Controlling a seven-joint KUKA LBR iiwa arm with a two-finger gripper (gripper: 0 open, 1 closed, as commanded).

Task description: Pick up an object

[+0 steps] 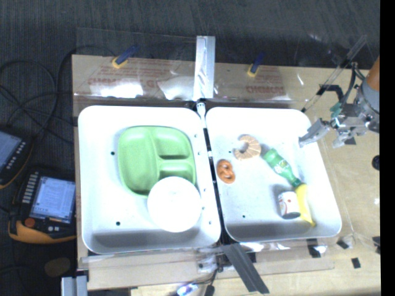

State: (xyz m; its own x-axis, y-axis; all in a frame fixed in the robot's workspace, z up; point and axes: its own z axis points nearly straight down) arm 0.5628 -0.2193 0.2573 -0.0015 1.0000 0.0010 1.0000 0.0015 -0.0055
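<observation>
White plastic makes up both shallow bins on the bench. From the overhead camera, the left bin (92,184) holds a green divided tray (151,156) with a round white plate (174,203) overlapping its near corner. The right bin (259,119) carries the small things: a tan ring-shaped piece, perhaps a toy bagel (249,147), near the middle; an orange pretzel-like toy (226,171) close to the divider between the bins; a green bottle (281,166) lying on a slant; a small white can (287,204) with a red band; and a yellow banana (305,205) just beside that can on its right, its top end by the bottle's lower end.

The gripper (327,132) hangs at the right bin's far right corner, above the rim, with its grey fingers (310,134) spread apart and nothing between them. Every object lies apart from the jaws; the green bottle is the nearest, below and to the left of them, and the banana and can are farther down the bin
</observation>
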